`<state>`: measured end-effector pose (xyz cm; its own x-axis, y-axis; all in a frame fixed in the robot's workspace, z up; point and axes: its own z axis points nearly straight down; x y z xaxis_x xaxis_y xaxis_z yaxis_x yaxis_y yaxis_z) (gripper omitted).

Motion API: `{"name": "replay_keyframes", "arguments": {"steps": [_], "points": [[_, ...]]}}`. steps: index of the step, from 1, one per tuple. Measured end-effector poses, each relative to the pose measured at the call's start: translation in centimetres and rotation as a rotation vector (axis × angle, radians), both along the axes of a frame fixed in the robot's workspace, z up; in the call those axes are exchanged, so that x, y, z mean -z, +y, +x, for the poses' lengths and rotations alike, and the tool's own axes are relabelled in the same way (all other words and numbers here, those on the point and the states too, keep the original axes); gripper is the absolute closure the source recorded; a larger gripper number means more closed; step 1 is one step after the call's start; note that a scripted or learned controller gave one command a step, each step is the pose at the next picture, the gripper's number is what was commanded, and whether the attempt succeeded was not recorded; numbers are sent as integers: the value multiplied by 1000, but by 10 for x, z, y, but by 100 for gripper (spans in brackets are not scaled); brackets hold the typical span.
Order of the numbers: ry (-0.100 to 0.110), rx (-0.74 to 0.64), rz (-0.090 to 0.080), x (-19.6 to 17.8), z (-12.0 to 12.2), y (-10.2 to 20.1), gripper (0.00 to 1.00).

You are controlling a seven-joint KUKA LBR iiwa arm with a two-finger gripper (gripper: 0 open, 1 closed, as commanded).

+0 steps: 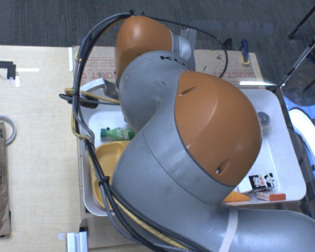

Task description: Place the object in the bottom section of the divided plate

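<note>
The arm (194, 151) fills the middle of the frame and hides most of the left bin (94, 206). The pincer is somewhere under that bulk, so I cannot tell whether it is released or clenched on anything.

The yellow plate (107, 159) shows as a slice at centre left, inside the left bin; its dividers and its bottom section are covered, so I cannot say which part lies where. Just above it, near the bin's upper edge, lies a green bottle (117, 134). Which thing is the task's object is unclear; the bottle is the likeliest, and it sits apart from the plate, on the bin floor.

Risks, as I judge them: with the plate so hidden, a drop could land in the wrong section or on a divider. The cables (86, 119) run close by the bin's left rim and could snag it or drag the bottle. The bottle is round and may roll when nudged.

Count: two bins, left and right (283, 140); one plate; one bottle; at lower right, one printed card (262, 181), one small red box (271, 196), one orange piece (236, 197); one grey round thing (263, 119) at upper right.
</note>
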<state>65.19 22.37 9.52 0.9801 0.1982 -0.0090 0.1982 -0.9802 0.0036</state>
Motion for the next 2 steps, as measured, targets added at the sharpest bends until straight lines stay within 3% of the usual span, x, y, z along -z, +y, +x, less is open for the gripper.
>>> {"name": "replay_keyframes", "arguments": {"steps": [1, 2], "points": [[6, 2, -3, -5, 0, -4, 100], [-2, -3, 1, 7, 1, 2, 100]]}}
